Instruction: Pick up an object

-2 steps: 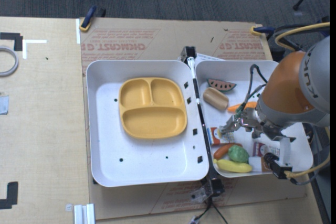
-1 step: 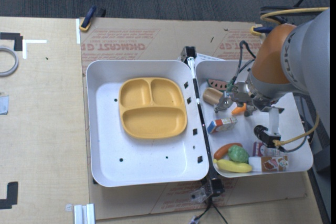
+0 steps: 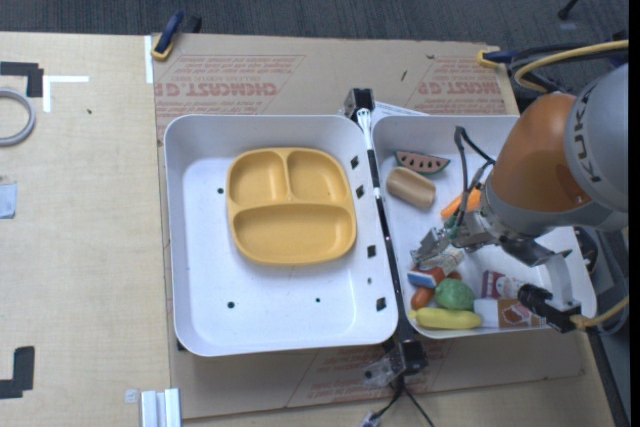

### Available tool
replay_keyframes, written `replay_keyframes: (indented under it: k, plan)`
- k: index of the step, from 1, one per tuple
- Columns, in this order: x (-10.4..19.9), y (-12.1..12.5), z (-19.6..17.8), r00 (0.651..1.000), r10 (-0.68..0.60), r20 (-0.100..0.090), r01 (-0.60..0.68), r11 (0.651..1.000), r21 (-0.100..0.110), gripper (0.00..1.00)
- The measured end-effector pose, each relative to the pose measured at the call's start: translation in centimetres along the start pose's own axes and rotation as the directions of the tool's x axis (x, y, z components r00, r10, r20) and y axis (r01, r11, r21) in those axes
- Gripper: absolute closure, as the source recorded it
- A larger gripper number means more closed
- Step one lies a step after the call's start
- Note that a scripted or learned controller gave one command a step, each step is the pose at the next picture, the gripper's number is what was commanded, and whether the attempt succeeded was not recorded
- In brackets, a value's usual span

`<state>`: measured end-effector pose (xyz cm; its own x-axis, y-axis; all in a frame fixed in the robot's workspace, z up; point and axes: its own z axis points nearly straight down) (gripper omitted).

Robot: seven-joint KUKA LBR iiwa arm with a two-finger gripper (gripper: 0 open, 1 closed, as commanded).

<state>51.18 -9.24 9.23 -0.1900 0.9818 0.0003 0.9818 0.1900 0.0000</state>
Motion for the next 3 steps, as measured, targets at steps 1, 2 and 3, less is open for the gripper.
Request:
replay_keyframes:
  k: [1,2,3]
  plan:
    - [-1.5,1.3,0.0,0.874,-0.486,0.002,0.486,0.874,-0.002,0.00]
    - [-1.5,1.3,0.0,0.874,-0.486,0.002,0.486,0.874,-0.002,0.00]
    - [-1.5,1.5,-1.1,0.875,-0.484,0.005,0.484,0.875,-0.004,1.00]
